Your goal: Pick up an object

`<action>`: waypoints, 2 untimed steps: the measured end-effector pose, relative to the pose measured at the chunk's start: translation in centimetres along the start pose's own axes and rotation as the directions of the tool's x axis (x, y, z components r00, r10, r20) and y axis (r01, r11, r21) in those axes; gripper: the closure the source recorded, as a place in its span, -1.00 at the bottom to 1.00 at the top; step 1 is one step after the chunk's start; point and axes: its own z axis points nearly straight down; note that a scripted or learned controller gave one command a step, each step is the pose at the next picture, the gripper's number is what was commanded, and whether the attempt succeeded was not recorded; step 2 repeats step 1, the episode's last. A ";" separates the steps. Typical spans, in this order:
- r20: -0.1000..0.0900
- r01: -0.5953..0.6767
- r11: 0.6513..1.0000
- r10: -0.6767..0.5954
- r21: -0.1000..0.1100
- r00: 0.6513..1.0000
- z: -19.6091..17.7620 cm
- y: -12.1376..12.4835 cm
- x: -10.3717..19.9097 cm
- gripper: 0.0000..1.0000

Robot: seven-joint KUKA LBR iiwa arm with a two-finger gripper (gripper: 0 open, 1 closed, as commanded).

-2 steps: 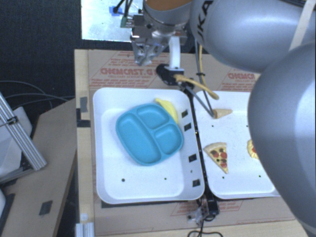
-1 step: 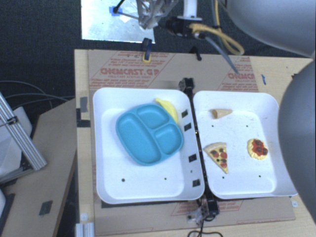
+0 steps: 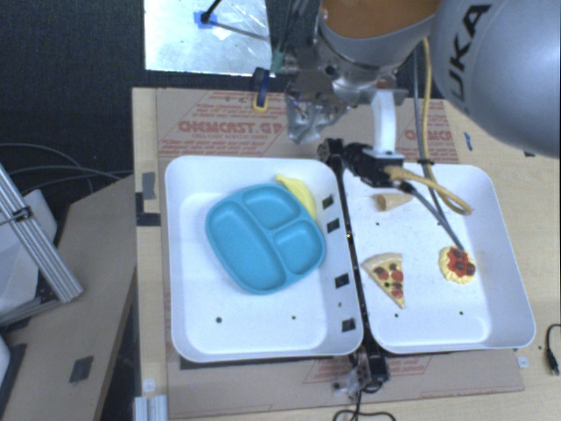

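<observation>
A blue divided plate (image 3: 263,238) lies in the left bin (image 3: 202,323), with a yellow banana (image 3: 300,194) tucked against its far right rim. In the right bin (image 3: 491,314) lie a pizza slice (image 3: 387,275), a small round pizza (image 3: 458,264) and a tan wedge (image 3: 391,201). My gripper (image 3: 304,123) hangs above the cardboard just behind the left bin's back right corner, over none of the objects. Nothing shows in its grasp.
Black and yellow cables (image 3: 421,187) trail from the wrist across the right bin's back half. The grey arm (image 3: 491,42) covers the upper right. A black divider with clips (image 3: 344,253) runs between the bins. A shiny sheet (image 3: 206,20) lies at the back.
</observation>
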 end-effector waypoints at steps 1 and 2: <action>-0.003 0.007 1.000 -0.007 -0.006 1.000 3.0 -0.1 6.5 1.00; -0.003 0.007 1.000 -0.007 -0.006 1.000 3.0 -0.1 6.5 1.00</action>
